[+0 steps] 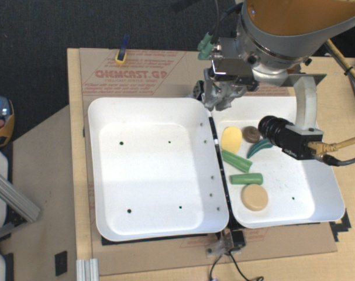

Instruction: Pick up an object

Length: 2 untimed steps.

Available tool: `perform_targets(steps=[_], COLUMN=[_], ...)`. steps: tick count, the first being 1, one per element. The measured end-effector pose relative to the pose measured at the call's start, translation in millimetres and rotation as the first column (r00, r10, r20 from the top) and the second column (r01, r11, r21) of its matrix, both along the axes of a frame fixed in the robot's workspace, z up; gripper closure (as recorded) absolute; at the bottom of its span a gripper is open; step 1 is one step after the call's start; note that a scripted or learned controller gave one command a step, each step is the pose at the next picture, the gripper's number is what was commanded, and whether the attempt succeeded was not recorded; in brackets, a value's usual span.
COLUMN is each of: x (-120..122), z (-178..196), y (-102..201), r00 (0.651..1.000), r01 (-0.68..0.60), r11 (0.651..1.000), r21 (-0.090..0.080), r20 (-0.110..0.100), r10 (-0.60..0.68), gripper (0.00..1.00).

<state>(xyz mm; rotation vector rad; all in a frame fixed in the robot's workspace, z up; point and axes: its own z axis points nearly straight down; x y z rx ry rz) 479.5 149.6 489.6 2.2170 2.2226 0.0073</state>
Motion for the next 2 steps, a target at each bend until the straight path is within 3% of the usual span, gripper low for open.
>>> perform_targets(steps=[1,2], x=[0,-2], z=[33,-118], y=[41,71], r00=[1.0,1.0], r01=[-0.001,0.0], r11=[1.0,1.0], r21=[0.0,-0.008], r20=[0.0,-0.019], r10=[0.001,0.0], gripper=[1.0,1.0])
